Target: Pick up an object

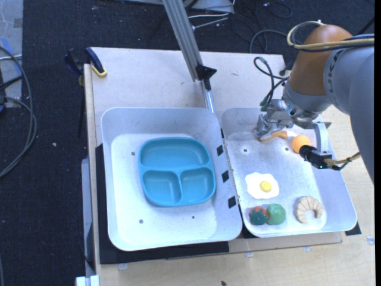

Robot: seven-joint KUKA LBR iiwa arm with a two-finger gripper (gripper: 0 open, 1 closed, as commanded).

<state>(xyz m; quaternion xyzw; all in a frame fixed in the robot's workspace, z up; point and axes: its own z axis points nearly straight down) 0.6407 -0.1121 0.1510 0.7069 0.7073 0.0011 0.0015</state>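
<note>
In the far part of the right bin, near its back wall, my gripper hangs low over the white floor, reaching in from the right on my grey arm with its orange band. My fingers point down at an orange carrot-like piece that lies flat on the bin floor just at their tips; I cannot tell whether the tips touch it or whether it sits between them, and from this angle I cannot tell how wide my fingers stand. Just to the right of that piece lies a round orange toy, close beside a black fitting with a cable that runs along the bin's right side.

Nearer the front of the same bin a toy fried egg lies flat, white with a yellow yolk, well apart from my gripper. In front of it, near the front rim, a small red and green piece touches a round green one, and a pale croissant-shaped toy lies to their right, apart from them.

The left bin holds a blue divided plate with three compartments, lying flat around its middle. A slanted metal pole rises from behind the seam between the two bins.
</note>
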